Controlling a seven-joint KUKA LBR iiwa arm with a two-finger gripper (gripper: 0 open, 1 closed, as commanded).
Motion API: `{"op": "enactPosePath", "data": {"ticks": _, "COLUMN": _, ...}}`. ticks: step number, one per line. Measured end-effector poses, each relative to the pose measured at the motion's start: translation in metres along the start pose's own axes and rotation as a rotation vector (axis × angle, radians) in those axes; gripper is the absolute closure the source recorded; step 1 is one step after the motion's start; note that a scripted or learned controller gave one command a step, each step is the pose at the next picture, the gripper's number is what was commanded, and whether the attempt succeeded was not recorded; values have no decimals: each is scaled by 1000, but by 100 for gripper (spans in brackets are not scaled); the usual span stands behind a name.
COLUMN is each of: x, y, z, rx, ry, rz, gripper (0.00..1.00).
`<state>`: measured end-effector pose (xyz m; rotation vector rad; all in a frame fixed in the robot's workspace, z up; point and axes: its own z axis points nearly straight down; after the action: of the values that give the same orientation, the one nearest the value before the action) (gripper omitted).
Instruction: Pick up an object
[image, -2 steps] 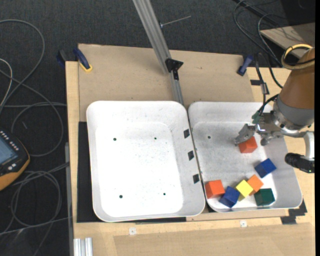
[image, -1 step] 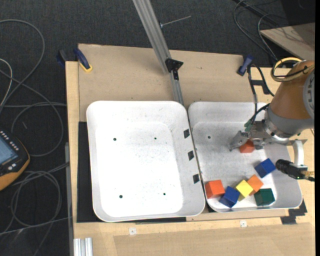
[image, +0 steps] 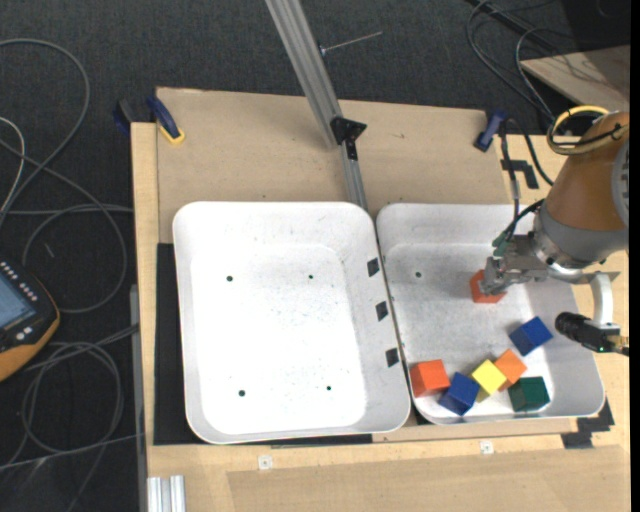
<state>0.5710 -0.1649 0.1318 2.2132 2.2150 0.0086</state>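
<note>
My gripper (image: 497, 272) hangs low over the middle of the right bin (image: 440, 235), reaching in from the right. A red-orange block (image: 487, 291) sits directly under its tip and is partly covered by it; whether the block is gripped or only lies beneath cannot be made out. More blocks lie toward the bin's front: a blue block (image: 531, 334) alone, then a cluster of an orange block (image: 431, 375), a blue block (image: 460, 392), a yellow block (image: 488, 377), another orange block (image: 511, 366) and a green block (image: 529, 394).
The left bin (image: 200, 300) stands beside the right one, with black clips (image: 381, 310) along the shared wall. A slanted metal strut (image: 320, 90) rises behind the bins. Cables lie on the floor at left and right.
</note>
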Motion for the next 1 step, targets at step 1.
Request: {"op": "enactPosePath", "data": {"ticks": 1, "x": 4, "y": 5, "z": -45, "rx": 5, "ry": 2, "rz": -1, "gripper": 100}}
